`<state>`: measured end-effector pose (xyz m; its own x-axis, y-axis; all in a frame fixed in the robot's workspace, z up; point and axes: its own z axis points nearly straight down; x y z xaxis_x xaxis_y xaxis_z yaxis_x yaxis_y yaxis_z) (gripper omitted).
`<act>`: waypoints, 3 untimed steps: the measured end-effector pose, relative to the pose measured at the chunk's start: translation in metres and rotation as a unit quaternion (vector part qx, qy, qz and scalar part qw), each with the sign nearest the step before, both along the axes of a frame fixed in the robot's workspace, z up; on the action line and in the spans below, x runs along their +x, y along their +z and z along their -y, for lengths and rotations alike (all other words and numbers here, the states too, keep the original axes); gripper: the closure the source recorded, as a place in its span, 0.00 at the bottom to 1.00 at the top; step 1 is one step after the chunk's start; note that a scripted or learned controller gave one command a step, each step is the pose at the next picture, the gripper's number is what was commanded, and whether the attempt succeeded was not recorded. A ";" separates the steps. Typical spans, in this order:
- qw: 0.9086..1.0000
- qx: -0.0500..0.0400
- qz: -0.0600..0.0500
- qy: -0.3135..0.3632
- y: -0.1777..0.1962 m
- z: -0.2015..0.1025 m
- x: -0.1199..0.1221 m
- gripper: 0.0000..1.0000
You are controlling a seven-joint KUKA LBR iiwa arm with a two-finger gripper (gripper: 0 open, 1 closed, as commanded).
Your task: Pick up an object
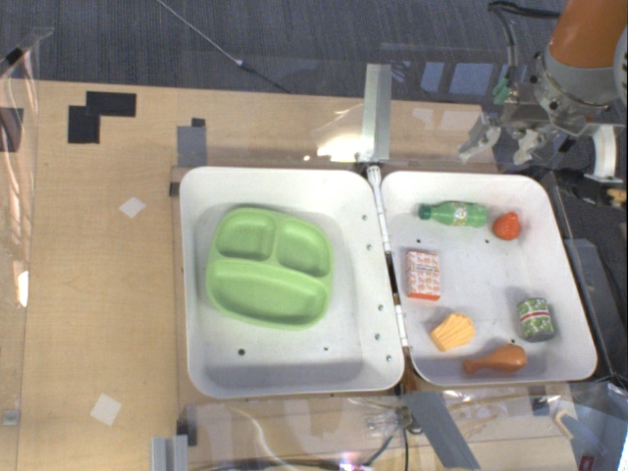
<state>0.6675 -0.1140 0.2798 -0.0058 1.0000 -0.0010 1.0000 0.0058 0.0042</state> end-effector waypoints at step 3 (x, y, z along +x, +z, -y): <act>0.987 -0.002 0.005 0.159 -0.178 -0.018 0.005 1.00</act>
